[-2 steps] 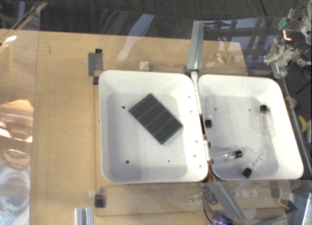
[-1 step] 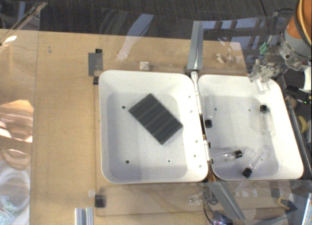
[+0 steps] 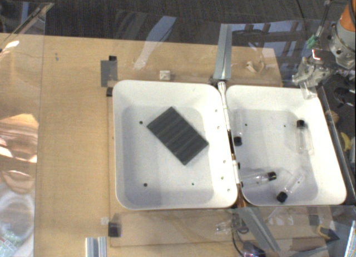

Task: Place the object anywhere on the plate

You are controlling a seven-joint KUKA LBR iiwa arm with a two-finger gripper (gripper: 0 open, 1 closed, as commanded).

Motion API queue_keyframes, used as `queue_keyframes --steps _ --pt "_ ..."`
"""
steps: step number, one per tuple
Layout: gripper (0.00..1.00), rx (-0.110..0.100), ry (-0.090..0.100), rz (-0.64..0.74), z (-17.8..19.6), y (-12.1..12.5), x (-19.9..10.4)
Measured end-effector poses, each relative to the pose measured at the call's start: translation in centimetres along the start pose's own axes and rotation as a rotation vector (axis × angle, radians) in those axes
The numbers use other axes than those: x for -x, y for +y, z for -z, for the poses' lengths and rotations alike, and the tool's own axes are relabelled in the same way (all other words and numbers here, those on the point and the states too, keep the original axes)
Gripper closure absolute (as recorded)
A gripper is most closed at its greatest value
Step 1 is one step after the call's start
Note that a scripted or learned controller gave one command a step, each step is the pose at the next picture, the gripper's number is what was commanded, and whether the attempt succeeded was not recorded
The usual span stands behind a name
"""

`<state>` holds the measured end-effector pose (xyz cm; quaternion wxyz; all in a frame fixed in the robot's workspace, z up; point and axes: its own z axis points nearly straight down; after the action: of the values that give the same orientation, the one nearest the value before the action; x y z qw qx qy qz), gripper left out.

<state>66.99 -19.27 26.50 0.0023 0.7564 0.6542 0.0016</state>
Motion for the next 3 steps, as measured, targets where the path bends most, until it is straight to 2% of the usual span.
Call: queue_keyframes --steps 1,2,3 --pt "1.00 -0.001 0.000 0.056 1.9 0.1 0.7" --pt "1.00 -0.002 0.000 0.098 -2.4 0.1 0.7" --pt "1.00 0.000 0.000 0.109 0.0 0.1 0.8"
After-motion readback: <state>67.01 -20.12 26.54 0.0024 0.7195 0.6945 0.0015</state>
